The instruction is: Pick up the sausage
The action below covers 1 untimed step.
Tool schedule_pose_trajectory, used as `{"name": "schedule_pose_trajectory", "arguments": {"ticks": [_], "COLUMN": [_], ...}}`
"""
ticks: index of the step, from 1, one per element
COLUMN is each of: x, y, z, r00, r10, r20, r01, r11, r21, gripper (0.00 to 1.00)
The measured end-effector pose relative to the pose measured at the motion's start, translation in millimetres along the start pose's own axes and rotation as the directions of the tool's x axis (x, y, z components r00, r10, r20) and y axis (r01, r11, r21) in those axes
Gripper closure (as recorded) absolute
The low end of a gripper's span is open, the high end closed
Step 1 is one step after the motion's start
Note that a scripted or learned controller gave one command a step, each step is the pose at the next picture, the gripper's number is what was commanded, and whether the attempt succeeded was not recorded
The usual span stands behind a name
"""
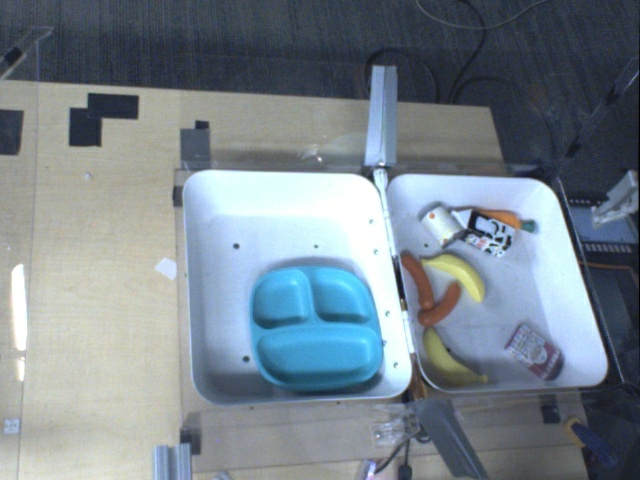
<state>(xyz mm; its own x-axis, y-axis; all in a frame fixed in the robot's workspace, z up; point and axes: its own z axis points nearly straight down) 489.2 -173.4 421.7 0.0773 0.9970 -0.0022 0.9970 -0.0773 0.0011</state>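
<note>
Along the near edge of the pale wooden tabletop, two shallow white plastic bins sit side by side, touching at a shared divider. Nearest in the right bin lies a curved yellow banana, tucked against the bin's near-left corner, and a small maroon-and-white packet rests near the near-right corner. Just beyond the banana is the sausage, two reddish-brown links bent in a V: one link runs along the dividing wall, the other angles out and touches a second yellow banana. That crowding matters; I judge a descent would find more room on the outer link than on the one against the wall.

Further back, close to the far edge of the right bin, a white round-capped container, a black-and-white printed package and an orange carrot with a green tip cluster together, well apart from the sausage. The middle and right of this bin's floor are bare, leaving open room to approach from the right.

The left bin holds a turquoise three-compartment plastic tray near its near-right corner.

As for the end effector, I cannot tell whether it is open or closed; the pick has not yet begun.
</note>
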Motion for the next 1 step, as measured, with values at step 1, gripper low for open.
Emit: {"name": "schedule_pose_trajectory", "arguments": {"ticks": [1], "x": [-27.0], "y": [4.8], "z": [145.6], "r00": [0.990], "r10": [-0.141], "r20": [-0.001], "r01": [0.141], "r11": [0.990], "r21": [0.002], "gripper": [0.00]}}
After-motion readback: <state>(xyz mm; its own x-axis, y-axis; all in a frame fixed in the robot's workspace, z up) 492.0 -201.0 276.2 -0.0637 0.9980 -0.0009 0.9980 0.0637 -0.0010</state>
